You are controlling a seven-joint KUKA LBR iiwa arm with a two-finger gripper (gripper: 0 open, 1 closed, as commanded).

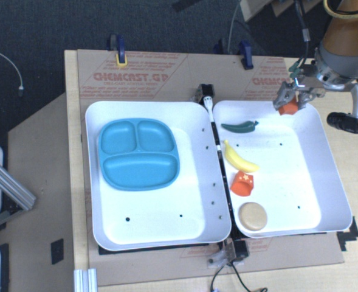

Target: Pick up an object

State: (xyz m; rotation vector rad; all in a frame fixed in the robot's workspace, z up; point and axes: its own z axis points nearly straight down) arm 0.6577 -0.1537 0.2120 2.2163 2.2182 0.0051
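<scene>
Camera view: gripper (pixel 290 100) holds orange object (pixel 288 107); pepper (pixel 240 126), banana (pixel 239 157) nearby.

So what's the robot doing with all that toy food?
The arm reaches in over the right bin, and its gripper has a small orange-red thing between its fingers, lifted above the bin's far edge. In that bin lie a green pepper, a banana, a red piece and a tan round piece. The left bin holds a blue plate.

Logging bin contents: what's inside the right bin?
Inside the right bin: a green pepper, banana, red piece and tan round piece. The gripper hangs over the far rim with something orange-red at it.
</scene>
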